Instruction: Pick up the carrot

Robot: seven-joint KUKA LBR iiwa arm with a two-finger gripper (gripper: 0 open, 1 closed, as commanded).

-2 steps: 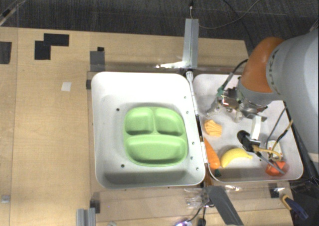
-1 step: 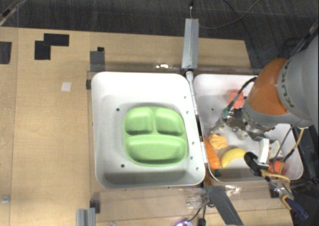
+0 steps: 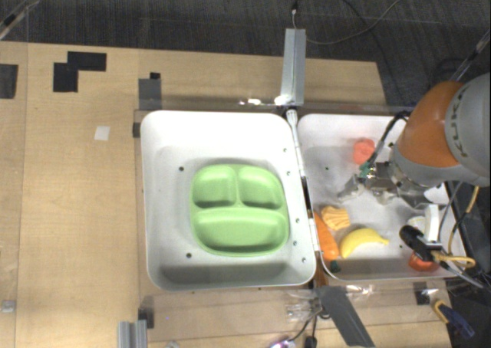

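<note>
The carrot (image 3: 327,241) is an orange piece lying along the left wall of the right bin (image 3: 337,130), near its front corner. My gripper (image 3: 367,180) hangs over the middle of that bin, up and to the right of the carrot and apart from it. Nothing shows in its grasp. The arm's orange band (image 3: 426,136) and grey wrist cover the bin's right side.
A yellow banana (image 3: 364,241) lies just right of the carrot, with a pale ridged yellow piece (image 3: 335,218) behind it. A red item (image 3: 364,149) sits at the back, another red piece (image 3: 421,264) at the front right. The left bin (image 3: 165,185) holds a green divided plate (image 3: 238,208).
</note>
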